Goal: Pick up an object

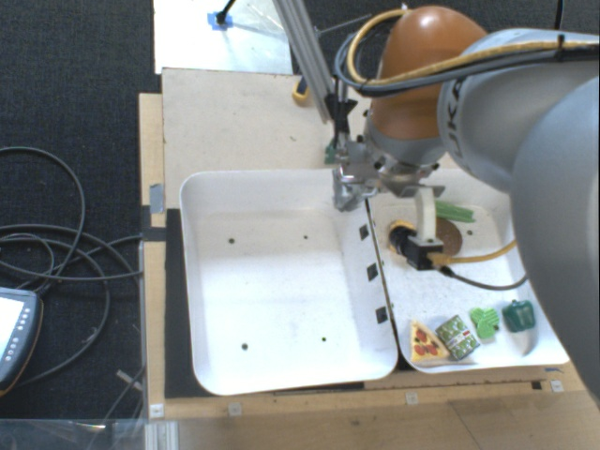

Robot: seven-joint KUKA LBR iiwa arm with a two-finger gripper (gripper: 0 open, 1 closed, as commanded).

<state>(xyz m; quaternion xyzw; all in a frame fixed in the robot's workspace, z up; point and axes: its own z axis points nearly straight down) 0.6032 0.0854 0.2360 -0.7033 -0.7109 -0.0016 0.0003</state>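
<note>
Bins sit side by side on the bench [234, 111]: the left bin [202, 251] shows only small dark dots on its white floor, and the right bin [544, 350] holds the objects. Near its front edge a pizza toy [427, 342] lies beside a green box [457, 336], with a green toy [485, 322] and a dark green block [518, 316] further right, all close together. Toward the back of that bin lie a brown disc [448, 239] and a green strip [455, 213], partly hidden by the arm [497, 92].

That arm comes in from the right, its orange band [427, 40] above the wrist, and the gripper [349, 193] hangs at the back end of the divider between the bins, over the left bin's rear right corner (well apart from the toys at the front). Whether it is spread or closed I cannot tell, since the metal parts blur together; nothing can be made out in its grasp. A yellow cable [478, 261] runs from a black fitting [412, 248] across the right bin.

Left of the bench, black cables [56, 242] loop on dark carpet beside a pendant [14, 331].
</note>
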